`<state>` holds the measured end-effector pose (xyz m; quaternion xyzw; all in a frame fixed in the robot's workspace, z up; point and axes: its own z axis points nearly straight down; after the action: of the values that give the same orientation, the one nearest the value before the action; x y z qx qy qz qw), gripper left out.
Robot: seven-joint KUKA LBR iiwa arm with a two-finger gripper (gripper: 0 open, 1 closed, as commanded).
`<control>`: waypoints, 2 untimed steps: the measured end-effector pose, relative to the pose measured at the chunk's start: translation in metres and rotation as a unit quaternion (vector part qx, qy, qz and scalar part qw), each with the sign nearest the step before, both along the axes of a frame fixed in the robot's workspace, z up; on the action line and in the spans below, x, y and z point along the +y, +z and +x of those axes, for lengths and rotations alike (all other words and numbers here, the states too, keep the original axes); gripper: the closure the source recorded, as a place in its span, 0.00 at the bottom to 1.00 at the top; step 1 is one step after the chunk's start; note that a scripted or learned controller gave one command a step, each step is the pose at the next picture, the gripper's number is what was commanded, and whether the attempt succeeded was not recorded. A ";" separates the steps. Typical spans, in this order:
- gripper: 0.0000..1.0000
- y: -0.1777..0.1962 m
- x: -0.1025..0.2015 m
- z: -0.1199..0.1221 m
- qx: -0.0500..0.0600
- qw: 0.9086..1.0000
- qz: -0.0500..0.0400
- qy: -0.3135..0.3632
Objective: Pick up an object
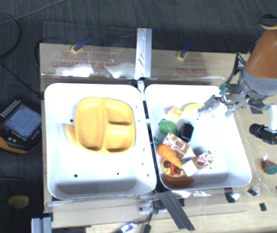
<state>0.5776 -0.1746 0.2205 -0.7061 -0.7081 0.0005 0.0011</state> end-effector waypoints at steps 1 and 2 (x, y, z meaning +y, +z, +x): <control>0.00 -0.115 0.026 0.053 -0.012 1.000 -0.005 -0.001; 0.00 -0.119 0.034 0.046 -0.019 1.000 -0.005 -0.021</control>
<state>0.6237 -0.1410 0.1015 -0.7207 -0.6930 -0.0096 -0.0162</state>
